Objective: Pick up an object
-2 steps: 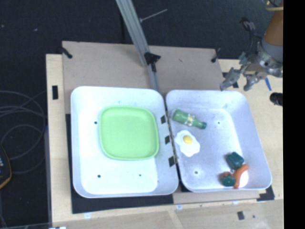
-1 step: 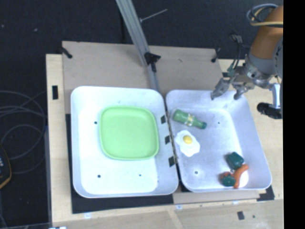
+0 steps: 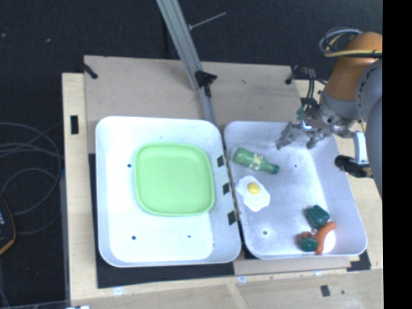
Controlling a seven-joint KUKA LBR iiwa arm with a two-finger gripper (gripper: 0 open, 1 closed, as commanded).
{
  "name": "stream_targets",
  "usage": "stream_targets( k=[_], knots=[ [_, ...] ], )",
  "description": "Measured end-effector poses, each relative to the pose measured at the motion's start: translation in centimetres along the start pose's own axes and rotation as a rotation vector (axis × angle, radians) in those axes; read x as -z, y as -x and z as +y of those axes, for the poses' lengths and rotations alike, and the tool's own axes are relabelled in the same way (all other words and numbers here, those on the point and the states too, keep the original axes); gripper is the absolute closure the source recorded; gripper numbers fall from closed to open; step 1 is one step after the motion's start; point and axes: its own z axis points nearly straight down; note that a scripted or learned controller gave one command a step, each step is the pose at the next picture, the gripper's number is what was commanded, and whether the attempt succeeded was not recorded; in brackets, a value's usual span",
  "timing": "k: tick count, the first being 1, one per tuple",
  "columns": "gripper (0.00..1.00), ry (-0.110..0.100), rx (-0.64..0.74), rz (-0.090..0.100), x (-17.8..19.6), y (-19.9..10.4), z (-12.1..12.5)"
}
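Observation:
The right bin [image 3: 283, 250] holds a green bottle [image 3: 255, 160] lying on its side near the left wall, a toy fried egg [image 3: 253, 193] just below it, and a dark green piece [image 3: 317, 215] beside an orange and red toy [image 3: 320, 239] in the near right corner. My gripper [image 3: 298, 138] hovers over the far right part of this bin, its two fingers spread apart with nothing between them. It stands to the right of the bottle and apart from it.
A light green square plate [image 3: 174, 178] lies in the left bin [image 3: 116, 237]. A grey metal pole [image 3: 182, 37] slants from the top down to the bins' far junction. The arm's orange band [image 3: 354, 56] sits at the upper right.

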Motion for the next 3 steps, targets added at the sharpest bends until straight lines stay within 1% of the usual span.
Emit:
stream_targets(
  k=[1,2,3],
  knots=[
    [0.0,0.003,0.001,-0.001,-2.5,0.0,0.0],
    [1.0,0.007,0.001,-0.003,-1.3,0.1,0.0],
    [1.0,0.011,0.001,-0.002,5.1,-0.1,0.0]
  ],
)
